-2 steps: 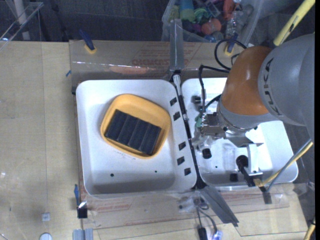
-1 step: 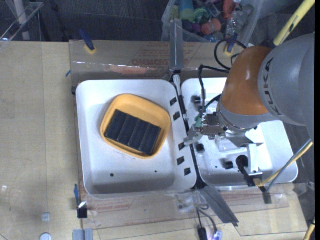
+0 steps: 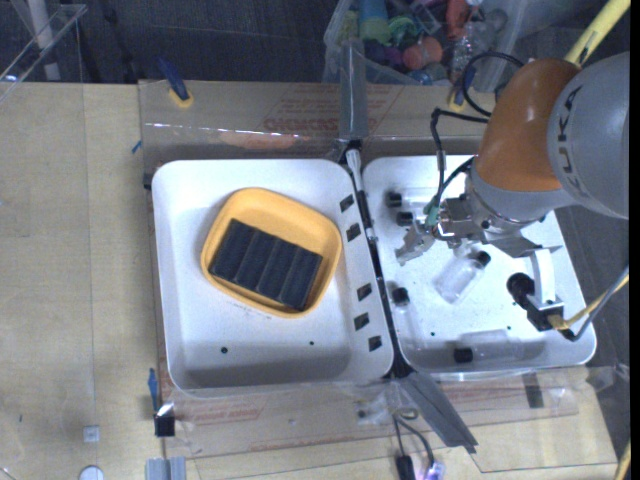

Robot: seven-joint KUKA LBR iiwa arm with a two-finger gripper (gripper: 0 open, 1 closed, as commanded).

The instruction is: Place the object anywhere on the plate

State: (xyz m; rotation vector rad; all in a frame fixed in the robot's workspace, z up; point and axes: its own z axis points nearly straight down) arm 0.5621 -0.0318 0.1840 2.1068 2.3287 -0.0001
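A yellow plate with rounded corners lies tilted in the left bin. A black ridged slab covers most of its middle. In the right bin a small clear bottle with a dark cap lies on its side on the floor. My gripper hangs over the right bin, just up and left of the bottle, close to the divider between the bins. The bottle lies apart from the gripper.
A raised divider with black clips separates the two bins. Small black bits lie on the right bin's floor. A clear box of colourful toys stands behind the bins. The grey and orange arm covers the right bin's far right.
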